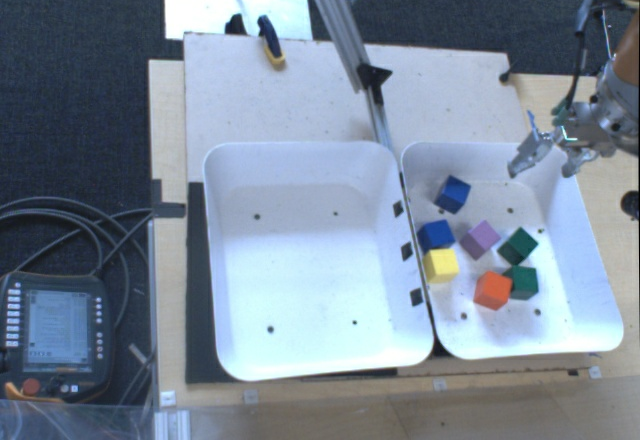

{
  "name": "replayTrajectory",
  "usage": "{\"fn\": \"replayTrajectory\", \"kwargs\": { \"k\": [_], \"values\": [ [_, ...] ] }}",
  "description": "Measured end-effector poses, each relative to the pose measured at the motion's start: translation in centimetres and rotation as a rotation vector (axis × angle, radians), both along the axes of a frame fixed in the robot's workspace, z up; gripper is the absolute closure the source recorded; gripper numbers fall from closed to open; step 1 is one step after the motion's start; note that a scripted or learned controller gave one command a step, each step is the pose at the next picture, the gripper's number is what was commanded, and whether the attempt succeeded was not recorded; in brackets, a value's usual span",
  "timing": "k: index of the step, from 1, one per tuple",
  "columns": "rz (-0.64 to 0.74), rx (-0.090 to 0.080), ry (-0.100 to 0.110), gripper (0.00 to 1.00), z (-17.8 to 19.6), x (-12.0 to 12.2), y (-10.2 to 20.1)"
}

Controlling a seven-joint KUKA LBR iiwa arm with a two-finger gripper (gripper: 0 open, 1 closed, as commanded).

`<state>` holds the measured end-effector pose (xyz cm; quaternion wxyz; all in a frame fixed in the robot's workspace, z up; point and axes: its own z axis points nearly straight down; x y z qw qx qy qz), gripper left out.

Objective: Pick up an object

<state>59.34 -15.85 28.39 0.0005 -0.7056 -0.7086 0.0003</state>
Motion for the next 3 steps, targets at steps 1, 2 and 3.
{"fn": "replayTrajectory", "kwargs": {
  "k": [1, 2, 3],
  "values": [
    [0.001, -0.001, -0.004, 0.00, 0.2, 0.1, 0.0],
    [-0.002, 0.000, 0.001, 0.00, -6.0, 0.2, 0.3],
    [-0.003, 0.000, 0.001, 0.00, -10.3, -0.4, 0.1]
  ]
}}
